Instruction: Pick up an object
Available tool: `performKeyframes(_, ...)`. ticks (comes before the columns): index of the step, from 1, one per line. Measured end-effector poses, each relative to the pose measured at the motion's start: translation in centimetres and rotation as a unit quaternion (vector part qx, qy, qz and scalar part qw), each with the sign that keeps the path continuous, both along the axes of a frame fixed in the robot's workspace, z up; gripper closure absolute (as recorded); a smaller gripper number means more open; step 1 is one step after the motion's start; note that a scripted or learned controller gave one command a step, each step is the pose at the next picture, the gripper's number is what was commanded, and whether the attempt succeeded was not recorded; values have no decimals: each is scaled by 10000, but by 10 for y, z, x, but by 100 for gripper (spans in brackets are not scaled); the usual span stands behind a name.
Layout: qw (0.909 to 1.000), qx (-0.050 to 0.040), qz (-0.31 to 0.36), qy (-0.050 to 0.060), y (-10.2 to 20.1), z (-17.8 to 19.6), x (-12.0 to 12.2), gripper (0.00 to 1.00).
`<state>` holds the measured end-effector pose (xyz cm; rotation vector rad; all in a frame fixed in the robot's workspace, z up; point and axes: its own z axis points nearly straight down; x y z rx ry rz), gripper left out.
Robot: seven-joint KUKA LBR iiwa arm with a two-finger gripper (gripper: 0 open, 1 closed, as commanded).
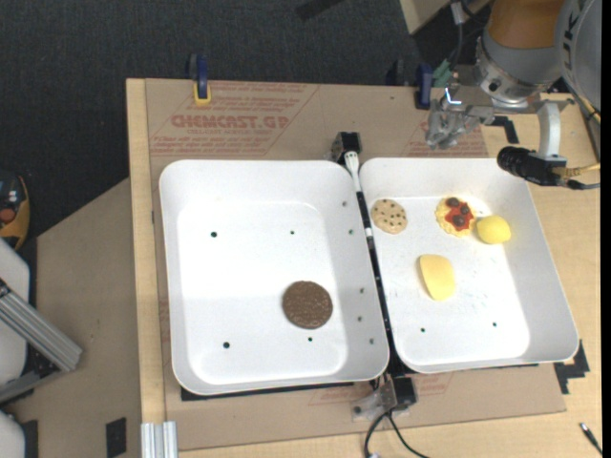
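Arm (535, 17): grey with an orange band, at the upper right of the view, above the bench beyond the right bin's far edge.
Gripper (449, 134): hangs over the brown board just past the far rim of the right bin, apart from every object in the bins.
Jaws: too small and blurred to read; I cannot tell whether they are released or clenched. Nothing is seen between them.
Bench (582, 256): pale wood, carrying a brown board (286, 122) with red print, on which both bins sit side by side.
Left bin (191, 256): white and shallow, holding one item.
Brown cookie (307, 304): round and dark, flat on the left bin's floor, toward its near right part.
Right bin (535, 313): white and shallow, holding four items in its far half and middle.
Chip cookie (389, 216): pale and round with dark spots, near the right bin's left wall.
Tart (454, 214): round, yellow base with red and dark topping, to the right of the chip cookie.
Lemon (493, 229): small and yellow, touching or just beside the tart's right edge.
Yellow piece (437, 277): pale yellow, rounded, lying near the middle of the right bin, nearer the camera than the other three.
Clamp (200, 79): blue and yellow, at the board's far left edge.
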<state>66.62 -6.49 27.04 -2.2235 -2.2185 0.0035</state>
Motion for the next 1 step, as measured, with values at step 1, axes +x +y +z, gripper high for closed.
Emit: performKeyframes(1, 10000, 0, 3, -5, -19, -2, 0, 100)
